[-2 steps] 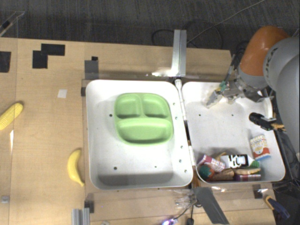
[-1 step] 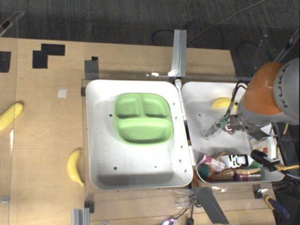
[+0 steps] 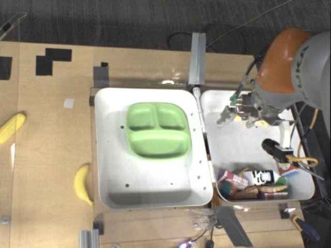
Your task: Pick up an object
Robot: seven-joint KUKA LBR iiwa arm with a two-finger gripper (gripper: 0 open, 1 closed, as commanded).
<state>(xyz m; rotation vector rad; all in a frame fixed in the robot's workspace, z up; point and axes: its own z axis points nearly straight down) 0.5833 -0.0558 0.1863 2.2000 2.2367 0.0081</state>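
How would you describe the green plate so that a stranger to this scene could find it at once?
Start at the two white bins side by side on the bench and take the left bin. In its middle lies the green plate, a rounded-square dish split into three compartments. It is pale green and lies alone there, while the small mixed objects crowd the near end of the right bin.

I get even, bright overhead light; the white bins (image 3: 204,138) nearly wash out, with soft grey shadow inside the left bin's near wall. Above the bins the floor (image 3: 129,9) falls dim. Detail is soft, the clutter at the right bin's near edge smeared
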